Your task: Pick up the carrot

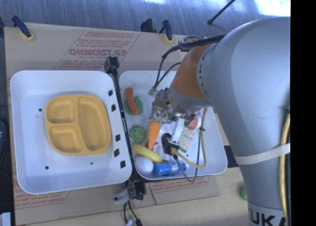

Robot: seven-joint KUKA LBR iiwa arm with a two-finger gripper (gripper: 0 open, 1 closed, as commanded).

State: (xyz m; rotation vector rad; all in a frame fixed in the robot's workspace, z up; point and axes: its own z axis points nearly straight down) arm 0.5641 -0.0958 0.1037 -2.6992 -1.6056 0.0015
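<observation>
A grey robot arm with an orange wrist band reaches into the right white shallow plastic bin point(217, 143). Its metal two-finger gripper point(160, 116) sits just above the small orange plastic carrot point(153, 134), which lies near this bin's middle, beside a yellow banana point(146, 153). Whether it is spread or pressed together cannot be told. A yellow divided tray point(77, 123) lies in the left bin.
</observation>
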